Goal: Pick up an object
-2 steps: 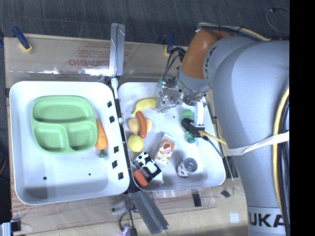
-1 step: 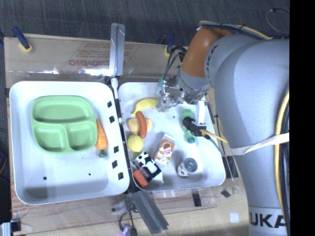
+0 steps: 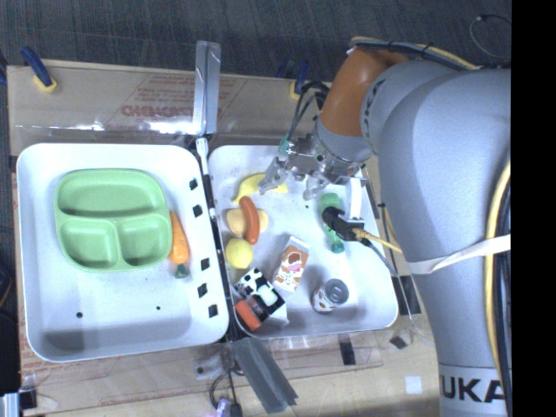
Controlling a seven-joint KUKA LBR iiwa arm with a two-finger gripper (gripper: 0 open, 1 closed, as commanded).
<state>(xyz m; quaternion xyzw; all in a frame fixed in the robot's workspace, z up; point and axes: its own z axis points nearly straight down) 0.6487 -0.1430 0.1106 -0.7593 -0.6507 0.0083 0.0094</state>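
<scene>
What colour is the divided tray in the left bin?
Light green: the divided tray, seen clearly in the camera view, beside a carrot.

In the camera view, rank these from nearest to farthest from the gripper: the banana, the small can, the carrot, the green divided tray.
Measured from the gripper over the right bin's back part:
1. Banana, just to its left in the right bin.
2. Small can, near the right bin's front edge.
3. Carrot, in the left bin beside the tray.
4. Green divided tray, farther left.

The grey arm bends in from the right, its gripper [image 3: 294, 179] pointing down, fingers spread.
</scene>
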